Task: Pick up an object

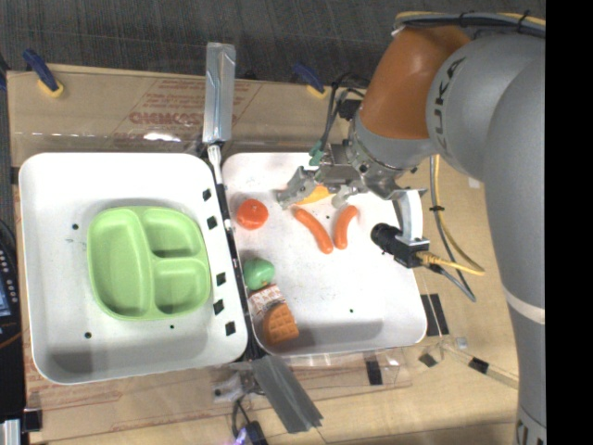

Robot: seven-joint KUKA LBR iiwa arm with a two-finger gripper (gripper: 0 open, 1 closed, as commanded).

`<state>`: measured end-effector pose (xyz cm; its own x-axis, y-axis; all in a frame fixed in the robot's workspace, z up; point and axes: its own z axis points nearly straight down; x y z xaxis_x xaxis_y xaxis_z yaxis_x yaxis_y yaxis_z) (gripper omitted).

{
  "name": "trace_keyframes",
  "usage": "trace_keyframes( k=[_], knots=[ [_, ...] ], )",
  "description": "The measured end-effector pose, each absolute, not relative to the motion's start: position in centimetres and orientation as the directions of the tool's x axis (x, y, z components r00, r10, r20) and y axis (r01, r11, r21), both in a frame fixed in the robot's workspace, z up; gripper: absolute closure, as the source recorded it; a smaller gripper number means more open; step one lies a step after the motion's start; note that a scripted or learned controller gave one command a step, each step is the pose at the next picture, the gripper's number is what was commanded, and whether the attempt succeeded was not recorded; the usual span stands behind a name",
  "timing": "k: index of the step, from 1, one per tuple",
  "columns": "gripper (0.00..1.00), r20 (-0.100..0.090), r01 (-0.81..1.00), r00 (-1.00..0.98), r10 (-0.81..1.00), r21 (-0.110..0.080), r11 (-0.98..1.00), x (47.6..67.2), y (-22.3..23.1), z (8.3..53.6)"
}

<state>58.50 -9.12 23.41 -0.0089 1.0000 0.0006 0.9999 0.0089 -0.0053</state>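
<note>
My gripper (320, 189) hangs low over the back of the right bin (389, 304), with its fingers spread open. A small yellow object (318, 195) lies in the gap between the fingertips, partly hidden by them; I cannot tell if they touch it. Just in front of the gripper lie two orange sausage-shaped pieces (314, 229) (344, 224). A round orange-red piece (251, 213) sits to the gripper's left near the bin's wall.
A green lump (258, 272), a small wrapped item (266, 297) and a brown waffle-like piece (279, 323) line the right bin's left wall. The left bin (46, 341) holds a green divided plate (151, 260). A black fitting (394, 241) juts from the wrist.
</note>
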Motion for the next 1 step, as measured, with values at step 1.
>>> trace_keyframes(
  k=[1],
  knots=[
    [0.0,0.0,1.0,0.028,1.0,-0.007,-0.028,58.07,-16.08,21.22]
  ],
)
